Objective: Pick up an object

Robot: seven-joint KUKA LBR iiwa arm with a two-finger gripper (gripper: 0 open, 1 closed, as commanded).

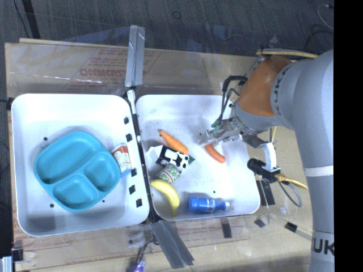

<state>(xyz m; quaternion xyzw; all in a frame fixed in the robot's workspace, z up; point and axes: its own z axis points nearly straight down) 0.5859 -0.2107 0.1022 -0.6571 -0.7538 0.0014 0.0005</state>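
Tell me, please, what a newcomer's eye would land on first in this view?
Probably the bright blue divided plate in the left bin. Next, the grey arm with its orange band, its tool low in the right bin just above a small orange sausage, near a carrot, banana and blue bottle.

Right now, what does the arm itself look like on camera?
A thick, smooth grey arm with a rounded orange band above the wrist. A white stripe and dark lettering mark its lower link. Black cables loop beside the wrist, above a small metal gripper.
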